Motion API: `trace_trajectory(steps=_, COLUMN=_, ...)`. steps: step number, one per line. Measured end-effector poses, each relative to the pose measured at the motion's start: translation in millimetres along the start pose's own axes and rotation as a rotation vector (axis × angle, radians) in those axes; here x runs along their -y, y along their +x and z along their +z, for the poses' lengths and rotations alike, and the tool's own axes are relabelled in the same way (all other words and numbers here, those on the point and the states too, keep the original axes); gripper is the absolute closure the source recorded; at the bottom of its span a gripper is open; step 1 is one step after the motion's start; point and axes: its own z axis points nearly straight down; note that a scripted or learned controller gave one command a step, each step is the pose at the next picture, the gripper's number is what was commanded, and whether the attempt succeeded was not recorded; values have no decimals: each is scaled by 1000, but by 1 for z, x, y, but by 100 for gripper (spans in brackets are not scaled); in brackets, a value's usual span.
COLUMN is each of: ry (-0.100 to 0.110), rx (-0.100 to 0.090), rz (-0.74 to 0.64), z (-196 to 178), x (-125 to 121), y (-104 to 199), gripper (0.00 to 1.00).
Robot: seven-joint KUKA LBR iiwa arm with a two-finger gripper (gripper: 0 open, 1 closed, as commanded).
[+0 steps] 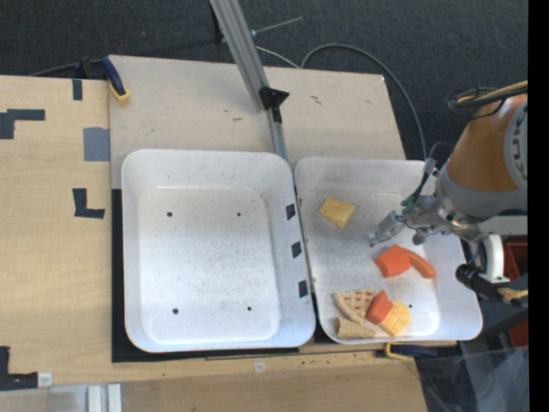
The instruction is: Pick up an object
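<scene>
Under the parted, unladen pincer (384,230), orange block (395,262), long axis left-right.

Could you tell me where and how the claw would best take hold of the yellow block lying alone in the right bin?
Probably from straight above, closing across the two opposite flat sides of the yellow block. It lies apart from the other pieces, away from the right bin's walls, so both sides look free for the claw.

We find open floor across the left bin (210,247). In the right bin (360,178), a yellow block (337,212), orange pieces (401,262) and a front-corner cluster (371,310) crowd passage.
</scene>
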Motion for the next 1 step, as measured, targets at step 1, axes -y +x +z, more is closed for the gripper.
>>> trace_trajectory(steps=1, ry=-2, rx=0, rz=0, z=43, x=1, y=-3, gripper=0)
